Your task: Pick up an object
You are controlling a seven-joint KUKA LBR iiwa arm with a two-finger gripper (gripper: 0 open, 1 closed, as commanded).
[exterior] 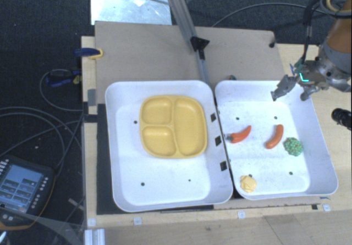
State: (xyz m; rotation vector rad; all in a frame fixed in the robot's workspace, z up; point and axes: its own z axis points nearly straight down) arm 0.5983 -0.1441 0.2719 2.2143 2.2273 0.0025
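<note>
Outside, two white bins (165,91) sit on a tan bench (236,38)

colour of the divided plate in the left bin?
Yellow. The divided plate shows plainly in the camera view, lying in the left bin.

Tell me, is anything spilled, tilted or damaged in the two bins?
Nothing stands out. The yellow divided plastic plate lies flat in the left white bin; the small toy foods lie apart in the right white bin.

Two white bins (165,197), one yellow tray (173,126), two sausages (274,136), one broccoli (293,146), one yellow toy (248,184)
</note>
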